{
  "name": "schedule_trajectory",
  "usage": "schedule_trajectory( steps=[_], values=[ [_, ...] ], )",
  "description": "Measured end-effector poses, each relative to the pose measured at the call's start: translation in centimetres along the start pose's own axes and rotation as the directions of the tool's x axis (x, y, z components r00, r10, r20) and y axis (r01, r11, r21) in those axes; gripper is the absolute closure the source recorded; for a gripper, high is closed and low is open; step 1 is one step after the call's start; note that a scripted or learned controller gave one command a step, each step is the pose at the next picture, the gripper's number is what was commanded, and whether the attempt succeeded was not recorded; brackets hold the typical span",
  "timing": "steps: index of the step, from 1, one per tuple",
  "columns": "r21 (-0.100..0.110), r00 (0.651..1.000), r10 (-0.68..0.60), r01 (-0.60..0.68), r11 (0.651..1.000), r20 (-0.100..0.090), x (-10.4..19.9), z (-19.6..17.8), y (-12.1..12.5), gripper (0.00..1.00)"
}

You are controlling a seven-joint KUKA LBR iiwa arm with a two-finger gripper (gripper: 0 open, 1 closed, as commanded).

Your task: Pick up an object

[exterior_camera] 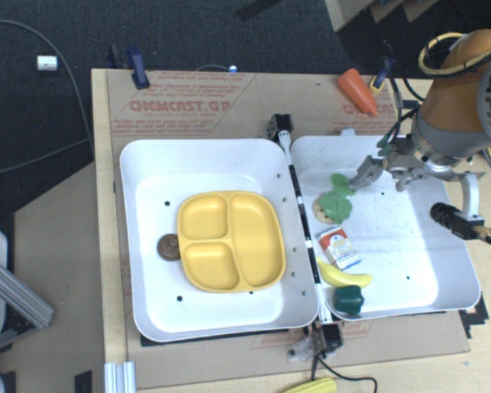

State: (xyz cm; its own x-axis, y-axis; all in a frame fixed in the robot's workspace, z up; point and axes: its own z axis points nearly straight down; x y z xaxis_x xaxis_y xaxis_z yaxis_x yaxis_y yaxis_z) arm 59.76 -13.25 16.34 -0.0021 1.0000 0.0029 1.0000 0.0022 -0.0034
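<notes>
A tan cardboard-faced bench top (188, 109) is seen from above, set over dark grey carpet (188, 15) across which a pale cable (61, 64) is looped at ten o'clock. Red lettering reading "CHEMCAST GP" is printed on the board along its far edge, and is repeated faintly elsewhere. Two shallow white plastic bins are laid side by side on it. In the left bin (147, 178) a yellow three-compartment plastic plate (229, 241) is placed centrally, with a small brown round disc (168, 247) touching its nine o'clock edge. In the right bin (425, 252) a green leafy toy (338, 199) is found toward ten o'clock, beside a small tan round piece (322, 212); a red-and-white carton (340, 248), whose print cannot be read, a yellow toy banana (344, 275) and a dark green rounded object (349, 300) are ranged toward seven o'clock. The two-finger gripper (386, 173) is held spread apart, grasping nothing, just right of the green leafy toy. An orange carrot-shaped toy (358, 92) is left on the board at one o'clock.
</notes>
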Motion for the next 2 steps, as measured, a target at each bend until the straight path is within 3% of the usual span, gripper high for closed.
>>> schedule_trajectory(
  steps=[1,2],
  values=[
    [0.0,1.0,0.001,-0.001,1.0,0.001,3.09,7.33,1.57,0.0],
    [-0.001,1.0,0.002,-0.002,1.0,0.002,3.04,7.88,1.72,0.0]
  ],
)
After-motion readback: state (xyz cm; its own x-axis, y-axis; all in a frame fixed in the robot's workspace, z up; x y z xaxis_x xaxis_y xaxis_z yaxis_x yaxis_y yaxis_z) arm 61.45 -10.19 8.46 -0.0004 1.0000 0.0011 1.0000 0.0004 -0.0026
